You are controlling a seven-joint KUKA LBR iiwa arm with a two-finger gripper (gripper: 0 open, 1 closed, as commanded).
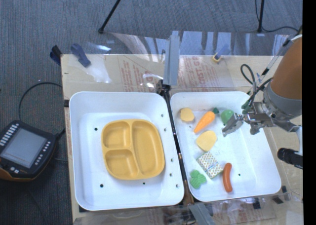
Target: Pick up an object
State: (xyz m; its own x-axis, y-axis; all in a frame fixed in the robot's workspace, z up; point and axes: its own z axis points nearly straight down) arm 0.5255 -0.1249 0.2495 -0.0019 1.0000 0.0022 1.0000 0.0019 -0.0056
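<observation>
A divided plate point(133, 149) sits in the left bin point(84, 169); toy foods point(207, 140) lie scattered in the right bin point(261, 169), gripper point(236, 123) above them.

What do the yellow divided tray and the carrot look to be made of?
Yellow divided tray: likely moulded plastic, matte to slightly glossy, with smooth rounded compartment walls in one even colour. Carrot: probably toy plastic, uniformly orange and smooth; too small to rule out rubber.

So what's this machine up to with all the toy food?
A robot arm reaches in from the right, its gripper hovering over the right bin, near the green piece and the carrot. It holds nothing yet. A sausage, a yellow slice and a patterned box lie there too. The left bin has a yellow divided plate.
</observation>
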